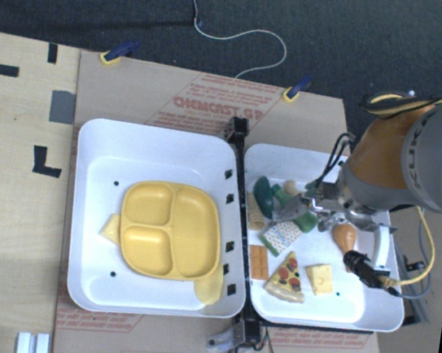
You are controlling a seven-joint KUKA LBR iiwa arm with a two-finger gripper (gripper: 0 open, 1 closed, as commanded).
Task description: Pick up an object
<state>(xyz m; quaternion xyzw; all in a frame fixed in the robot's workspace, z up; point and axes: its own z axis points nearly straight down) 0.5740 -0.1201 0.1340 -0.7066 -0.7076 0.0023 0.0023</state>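
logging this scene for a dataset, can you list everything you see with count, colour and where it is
bins: 2, white, side by side on the cardboard
divided plate: 1, yellow, three compartments, middle of the left bin
flat yellow pieces: 2, pale yellow, poking out from under the plate at its left edge and lower right
pizza slice toy: 1, tan with red spots, front of the right bin
cheese wedge: 1, yellow, right of the pizza slice
orange bar: 1, orange, left of the pizza slice
dotted packet: 1, white and green, middle of the right bin
green toys: a small cluster, dark green, back left of the right bin
cardboard sheet: 1, brown, under both bins
cable: 1, white, on the dark floor behind
arm: 1, grey and orange, over the right bin
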